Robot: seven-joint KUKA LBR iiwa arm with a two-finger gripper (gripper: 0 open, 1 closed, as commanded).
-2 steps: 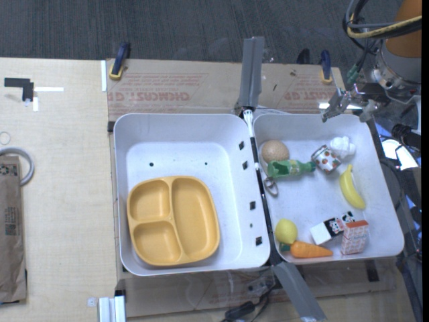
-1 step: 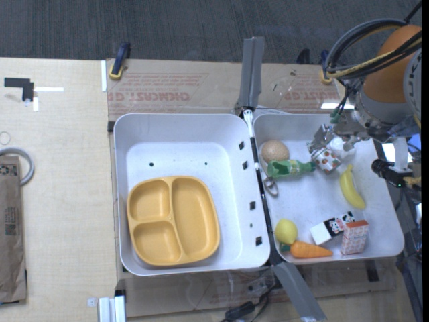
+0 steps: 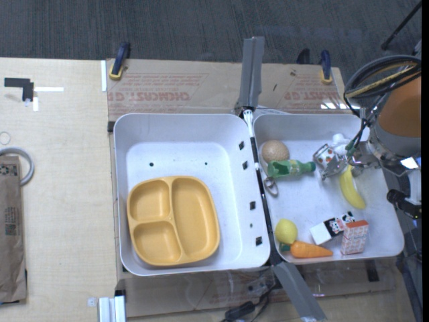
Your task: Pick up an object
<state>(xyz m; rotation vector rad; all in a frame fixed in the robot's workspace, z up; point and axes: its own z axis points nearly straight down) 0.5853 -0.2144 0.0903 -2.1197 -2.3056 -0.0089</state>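
Landmark: the banana (image 3: 352, 189) in the right bin (image 3: 395, 247).

Nearest the camera, at the front wall of that bin, a carrot (image 3: 310, 250) lies nearly flat across the view, its tip pointing right toward a small red-and-white carton (image 3: 354, 237). A lemon (image 3: 286, 231) sits touching the carrot's blunt end, and a black-and-white box (image 3: 333, 227) rests between carrot and carton, all nearer than the banana and to its lower left.

The banana itself lies mid-bin near the right wall, its long axis running from upper left to lower right, upper end pointing toward the hand.

The hand (image 3: 333, 163) hangs just above the banana's upper end, against a small white patterned object (image 3: 325, 157); whether its fingers are spread or pressed together cannot be told. Left of the banana a green bottle (image 3: 290, 169) lies across the bin, cap end pointing right, with a tan ball (image 3: 275, 151) just behind it.

In the left bin (image 3: 134, 133), well apart from the banana, a yellow divided plate (image 3: 173, 219) lies flat.
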